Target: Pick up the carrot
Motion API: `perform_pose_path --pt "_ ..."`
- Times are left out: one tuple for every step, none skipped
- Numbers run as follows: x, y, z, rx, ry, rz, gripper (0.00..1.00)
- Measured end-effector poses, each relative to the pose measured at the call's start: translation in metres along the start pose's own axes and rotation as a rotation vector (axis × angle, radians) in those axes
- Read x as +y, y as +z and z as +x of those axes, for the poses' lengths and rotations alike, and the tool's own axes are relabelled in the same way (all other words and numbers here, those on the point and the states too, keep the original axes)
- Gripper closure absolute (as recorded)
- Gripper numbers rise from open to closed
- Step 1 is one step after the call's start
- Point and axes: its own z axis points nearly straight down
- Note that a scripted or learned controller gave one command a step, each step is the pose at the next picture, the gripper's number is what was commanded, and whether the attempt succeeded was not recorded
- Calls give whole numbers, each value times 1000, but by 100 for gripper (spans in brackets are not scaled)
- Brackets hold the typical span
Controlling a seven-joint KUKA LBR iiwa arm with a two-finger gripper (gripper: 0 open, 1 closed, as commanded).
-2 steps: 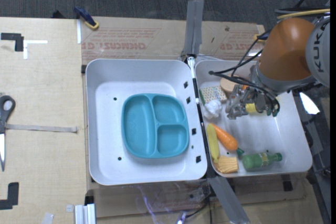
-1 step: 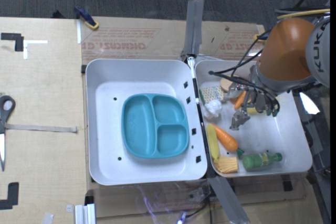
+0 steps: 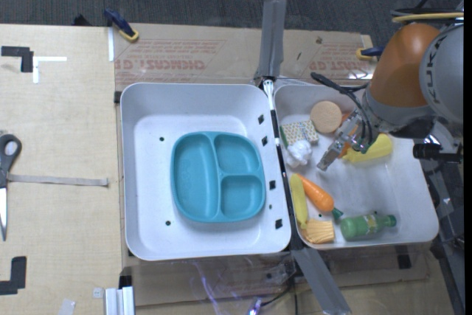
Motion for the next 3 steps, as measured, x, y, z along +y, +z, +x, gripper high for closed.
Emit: perform_pose_path --pt "-16 -1 75 0 -203 -2 0" --pt "-44 -7 108 -29 -346 -9 0" --pt "-27 0 67 -1 -119 -1 0"
